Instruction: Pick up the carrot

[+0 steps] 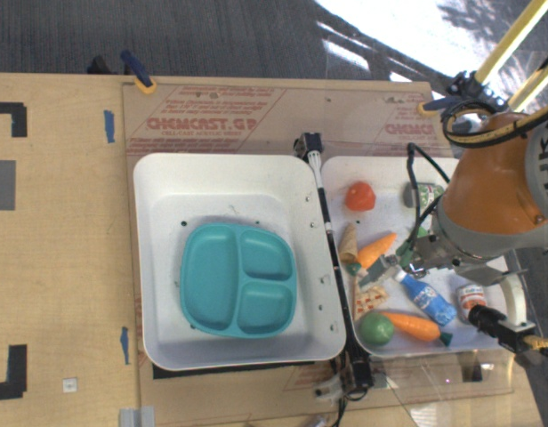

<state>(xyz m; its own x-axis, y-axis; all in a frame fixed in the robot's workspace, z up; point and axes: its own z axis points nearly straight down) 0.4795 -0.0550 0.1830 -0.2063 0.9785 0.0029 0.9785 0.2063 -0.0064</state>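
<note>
You have two white bins side by side: the left bin [154,238] carries one teal divided plate [238,278] with three compartments, set a little toward its near side with bare white floor all round it. The right bin [385,172] is the crowded one. Count two carrots there: the carrot [412,326] lying flat near the near rim, its green stub pointing right, and a second, smaller carrot [374,252] tilted in the middle of the bin, just beside an ice-cream cone [348,243]. You also have one red tomato-like piece [360,196] toward the far side, one green round fruit [376,329] touching the big carrot's left tip, one waffle-patterned piece [370,301] just above that fruit, one blue bottle [427,299] just above the big carrot, one small red-and-white can [472,297] at the right, and one green-labelled can [423,194] partly hidden by the arm. The gripper [400,263] hangs over the bin's middle, close to the small carrot's right end; you cannot tell how its jaws stand. The big carrot sits near the front wall, hemmed by fruit and bottle; the freest floor lies around the tomato-like piece.
</note>
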